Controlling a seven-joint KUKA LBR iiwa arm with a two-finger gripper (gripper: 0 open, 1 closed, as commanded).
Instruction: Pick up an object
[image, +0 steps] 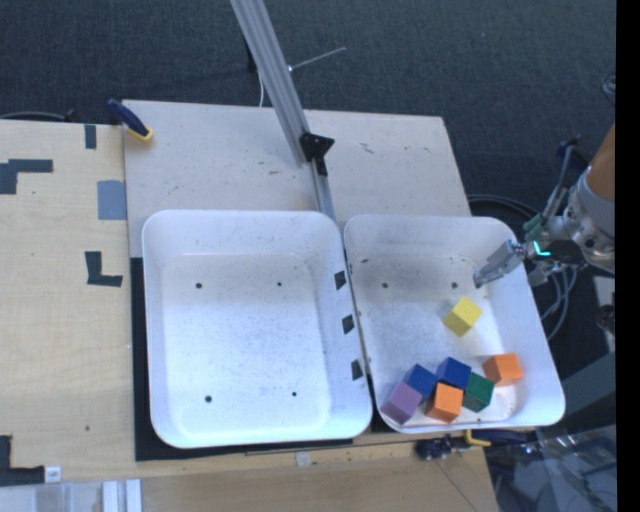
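Observation:
The right bin (400, 250) holds several small cubes. A yellow cube (462, 315) lies alone near the bin's right wall. At the front sit a purple cube (403, 402), two blue cubes (421, 379) (455, 371), an orange cube (446, 401), a green cube (478, 391) and another orange cube (505, 368). My gripper (497, 265) reaches in over the bin's right rim, up and to the right of the yellow cube and apart from it. I see nothing held in it.
The left bin (240, 230) stands beside the right one. A slanted metal post (285, 95) runs down to the gap between the bins. A blue and yellow clamp (130, 120) lies at the back left. Cables (555, 275) hang off the bench's right side.

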